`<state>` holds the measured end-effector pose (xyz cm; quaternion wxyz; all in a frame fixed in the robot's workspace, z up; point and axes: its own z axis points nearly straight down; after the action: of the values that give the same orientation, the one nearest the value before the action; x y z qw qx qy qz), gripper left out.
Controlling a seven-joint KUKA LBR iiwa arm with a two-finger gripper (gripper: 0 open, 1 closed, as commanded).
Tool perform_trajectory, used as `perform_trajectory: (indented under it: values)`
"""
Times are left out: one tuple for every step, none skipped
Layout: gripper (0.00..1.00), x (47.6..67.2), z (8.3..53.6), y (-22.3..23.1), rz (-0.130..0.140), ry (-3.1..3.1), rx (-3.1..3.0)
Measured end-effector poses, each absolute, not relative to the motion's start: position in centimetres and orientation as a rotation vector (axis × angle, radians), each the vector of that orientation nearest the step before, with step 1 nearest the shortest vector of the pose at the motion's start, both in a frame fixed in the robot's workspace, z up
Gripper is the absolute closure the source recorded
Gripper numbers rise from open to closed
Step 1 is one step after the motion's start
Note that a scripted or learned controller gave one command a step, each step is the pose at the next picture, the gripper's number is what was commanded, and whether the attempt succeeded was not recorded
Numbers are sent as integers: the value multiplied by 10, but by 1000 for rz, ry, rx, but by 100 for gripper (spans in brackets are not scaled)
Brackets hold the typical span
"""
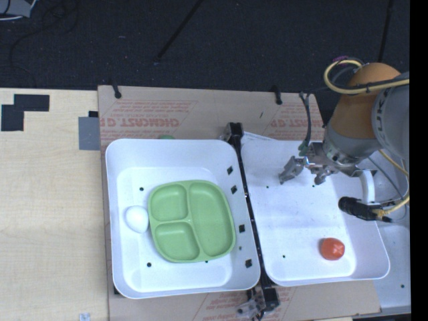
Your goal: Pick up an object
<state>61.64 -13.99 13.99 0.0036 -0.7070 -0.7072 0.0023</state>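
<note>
A small red-orange ball [332,248] lies in the right bin [281,246] near its front right corner. In the left bin [127,159] rests a green three-part plate [191,220], and a white egg-shaped object [136,219] lies against the plate's left edge. My gripper [307,172] hangs over the back half of the right bin, well behind the ball. Its two grey fingers [290,173] are spread apart with nothing between them.
A black divider [243,202] runs between the two bins. The grey arm with its orange band [364,105] reaches in from the right, and a black cable loop [361,208] hangs over the right bin's right side. Brown cardboard lies under the bins.
</note>
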Motion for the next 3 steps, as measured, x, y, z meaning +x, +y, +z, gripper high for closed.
perform_trajectory:
  values:
    - [0,615,86,-138,7,-2215,-2218]
    - [100,616,99,-139,4,-2215,-2223]
    - [100,611,143,-142,0,-2215,-2228]
